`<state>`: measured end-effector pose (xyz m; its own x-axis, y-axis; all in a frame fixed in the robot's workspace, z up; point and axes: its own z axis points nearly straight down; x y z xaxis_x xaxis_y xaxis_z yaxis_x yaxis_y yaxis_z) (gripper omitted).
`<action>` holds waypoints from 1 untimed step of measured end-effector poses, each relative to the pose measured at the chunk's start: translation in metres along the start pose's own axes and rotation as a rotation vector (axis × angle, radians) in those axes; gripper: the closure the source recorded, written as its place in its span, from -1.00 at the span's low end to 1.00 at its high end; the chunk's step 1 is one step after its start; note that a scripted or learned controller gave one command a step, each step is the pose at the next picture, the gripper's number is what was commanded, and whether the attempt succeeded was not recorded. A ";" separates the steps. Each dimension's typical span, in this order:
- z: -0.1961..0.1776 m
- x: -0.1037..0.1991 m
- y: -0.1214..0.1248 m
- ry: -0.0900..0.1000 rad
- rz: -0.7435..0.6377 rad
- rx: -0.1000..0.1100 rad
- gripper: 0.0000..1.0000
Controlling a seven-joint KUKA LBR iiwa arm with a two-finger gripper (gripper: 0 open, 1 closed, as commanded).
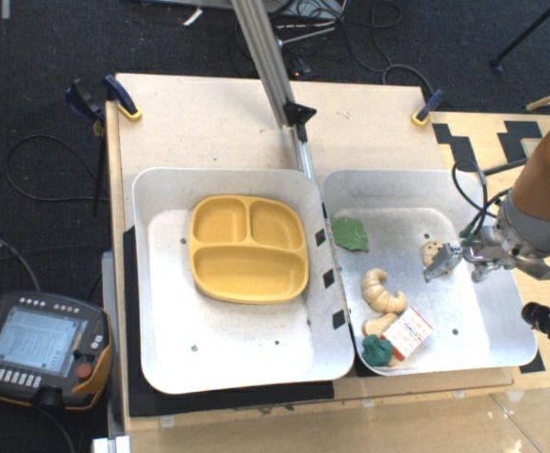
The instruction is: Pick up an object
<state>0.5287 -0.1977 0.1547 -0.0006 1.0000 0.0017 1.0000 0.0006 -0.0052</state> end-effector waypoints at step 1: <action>0.054 0.001 -0.001 0.000 0.000 0.000 -1.00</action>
<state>0.5278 -0.1967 0.1009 -0.0002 1.0000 0.0016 1.0000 0.0002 -0.0051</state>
